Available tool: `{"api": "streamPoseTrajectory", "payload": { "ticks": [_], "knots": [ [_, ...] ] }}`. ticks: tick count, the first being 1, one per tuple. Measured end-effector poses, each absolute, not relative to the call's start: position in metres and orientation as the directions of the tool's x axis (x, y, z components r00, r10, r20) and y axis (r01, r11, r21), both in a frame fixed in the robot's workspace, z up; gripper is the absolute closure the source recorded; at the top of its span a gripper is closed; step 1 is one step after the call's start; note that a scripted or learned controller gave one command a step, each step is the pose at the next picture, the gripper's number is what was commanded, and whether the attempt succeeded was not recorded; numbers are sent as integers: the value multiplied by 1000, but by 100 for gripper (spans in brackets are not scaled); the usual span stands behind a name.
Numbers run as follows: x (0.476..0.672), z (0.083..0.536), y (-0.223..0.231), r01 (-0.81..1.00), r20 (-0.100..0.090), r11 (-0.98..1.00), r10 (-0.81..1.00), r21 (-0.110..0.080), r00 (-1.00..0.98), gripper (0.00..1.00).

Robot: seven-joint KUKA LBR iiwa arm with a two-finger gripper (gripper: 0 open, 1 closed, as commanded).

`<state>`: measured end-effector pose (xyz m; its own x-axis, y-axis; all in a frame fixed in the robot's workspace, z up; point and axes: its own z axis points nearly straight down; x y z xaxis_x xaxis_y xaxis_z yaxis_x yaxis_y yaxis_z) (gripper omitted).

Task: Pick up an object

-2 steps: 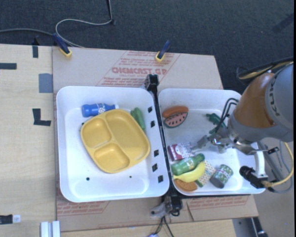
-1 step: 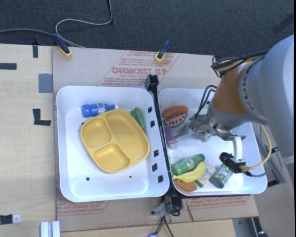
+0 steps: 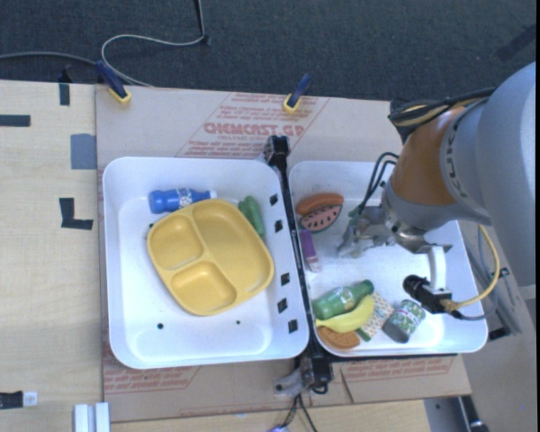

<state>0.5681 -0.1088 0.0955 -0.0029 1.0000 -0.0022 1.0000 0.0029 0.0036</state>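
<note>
Grey metal of the end effector is seen low in the right bin, fingers slightly parted, nothing gripped; a watermelon slice lies just beside it.

Your arm comes in from the right side of the camera view, its broad grey body filling the upper right and the orange band curving just above the wrist. The wrist bends down and leftward, with the claw pointing down-left at its tip. The fingers look thin and close together, but you cannot tell their spread from this slant.
</note>
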Motion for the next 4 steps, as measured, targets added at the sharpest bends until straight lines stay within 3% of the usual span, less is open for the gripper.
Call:
{"api": "streamPoseTrajectory", "payload": {
  "ticks": [1,2,3,4],
  "knots": [
    [568,95,-109,1000,-2,3,1000,3,-3,0],
    [645,85,-107,1000,-2,2,1000,2,-2,0],
    [645,95,-107,1000,-4,3,1000,-2,-3,100],
    [616,184,-39,1000,0,3,1000,1,-3,100]
  ]
}}
